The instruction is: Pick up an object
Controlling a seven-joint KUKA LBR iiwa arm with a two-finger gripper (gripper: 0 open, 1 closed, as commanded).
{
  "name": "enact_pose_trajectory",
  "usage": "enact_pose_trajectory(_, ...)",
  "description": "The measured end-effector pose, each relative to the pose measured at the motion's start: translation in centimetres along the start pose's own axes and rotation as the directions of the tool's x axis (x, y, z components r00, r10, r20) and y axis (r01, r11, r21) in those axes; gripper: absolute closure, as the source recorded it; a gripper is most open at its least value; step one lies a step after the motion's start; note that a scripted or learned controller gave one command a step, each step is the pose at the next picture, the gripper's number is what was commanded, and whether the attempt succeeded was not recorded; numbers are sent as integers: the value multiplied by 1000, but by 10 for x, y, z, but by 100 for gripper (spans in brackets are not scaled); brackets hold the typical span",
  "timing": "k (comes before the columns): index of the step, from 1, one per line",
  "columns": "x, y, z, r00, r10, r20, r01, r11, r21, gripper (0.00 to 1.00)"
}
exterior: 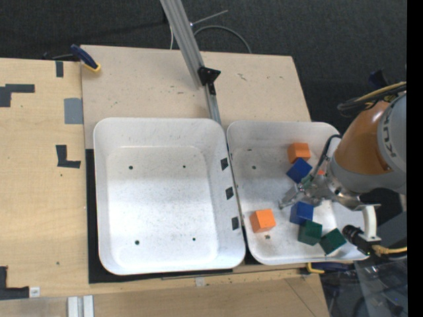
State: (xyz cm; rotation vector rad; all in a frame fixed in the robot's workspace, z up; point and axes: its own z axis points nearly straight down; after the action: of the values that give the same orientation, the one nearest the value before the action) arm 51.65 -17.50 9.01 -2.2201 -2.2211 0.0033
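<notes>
- The grey metal hand [299,194] is seen low in the right shallow white plastic bin [264,140], its fingers spread apart with nothing between them.
- Around it lie two blue cubes [299,170] [302,212], two orange cubes [299,152] [262,220] and two dark green blocks [309,232] [332,241].
- The left white bin [158,129] sits beside it on the wooden worktop [39,150].

No text, label, brand, number or sign can be read anywhere in this view, neither on the coloured blocks around the gripper [299,195] nor on the two white bins [106,137] or the bench beyond it.
</notes>
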Motion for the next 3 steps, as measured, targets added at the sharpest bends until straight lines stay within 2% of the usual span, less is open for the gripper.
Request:
enact_pose_trajectory(1,1,0,-11,1000,-1,-2,1,1000,1,100)
enact_pose_trajectory(3,-6,-2,-96,1000,0,1,0,1000,-5,100)
